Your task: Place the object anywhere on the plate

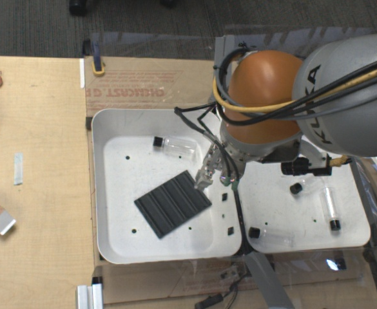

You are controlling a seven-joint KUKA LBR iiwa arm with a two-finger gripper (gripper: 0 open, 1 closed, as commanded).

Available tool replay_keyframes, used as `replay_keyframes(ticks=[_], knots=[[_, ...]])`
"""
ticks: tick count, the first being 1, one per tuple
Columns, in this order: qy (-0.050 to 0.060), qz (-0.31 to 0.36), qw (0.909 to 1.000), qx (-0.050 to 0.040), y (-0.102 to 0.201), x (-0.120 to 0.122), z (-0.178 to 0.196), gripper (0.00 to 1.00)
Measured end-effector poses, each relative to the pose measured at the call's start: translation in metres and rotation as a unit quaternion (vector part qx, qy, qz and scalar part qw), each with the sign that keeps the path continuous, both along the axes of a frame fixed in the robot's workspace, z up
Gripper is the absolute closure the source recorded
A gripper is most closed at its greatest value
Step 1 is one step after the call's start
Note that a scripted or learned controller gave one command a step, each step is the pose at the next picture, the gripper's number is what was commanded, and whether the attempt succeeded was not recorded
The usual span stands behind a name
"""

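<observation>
A grey arm [343, 95] with an orange band leans over the bench from the right, its gripper [209, 172] hanging low over the left bin [104, 172] at the upper right corner of the plate [173, 204] — a dark, ribbed slab lying at a slant on the bin floor. Whether the claw is open, closed or holding anything cannot be told; the wrist and its cables hide the tips. A clear vial [174, 146] with a black cap lies on the floor of the same bin, just above the plate and apart from it, to the left of the gripper. Other vials lie in the right bin [356, 237]: one [330, 208] near the far wall, one [270, 236] by the divider. Nothing rests on the plate's visible surface. By the look of things, the job sits at the pick or the carry — which one is unclear. If the claw is bare, the next move calls for a short reach to the vial and a firm pinch on its round body, which may roll. If loaded, a small shift over the slab and a release.
</observation>
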State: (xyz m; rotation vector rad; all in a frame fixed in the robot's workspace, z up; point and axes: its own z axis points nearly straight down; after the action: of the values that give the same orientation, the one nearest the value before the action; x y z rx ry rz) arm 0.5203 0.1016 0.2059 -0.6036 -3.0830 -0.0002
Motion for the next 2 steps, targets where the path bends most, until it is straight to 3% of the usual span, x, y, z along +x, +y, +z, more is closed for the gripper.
replay_keyframes(ticks=[1, 2], knots=[[-0.001, 0.029, 0.9996, -0.0001, -0.0143, 0.0100, 0.0255, 1.00], [-0.001, 0.030, 0.9996, 0.0000, -0.0143, 0.0100, 0.0255, 0.00]])
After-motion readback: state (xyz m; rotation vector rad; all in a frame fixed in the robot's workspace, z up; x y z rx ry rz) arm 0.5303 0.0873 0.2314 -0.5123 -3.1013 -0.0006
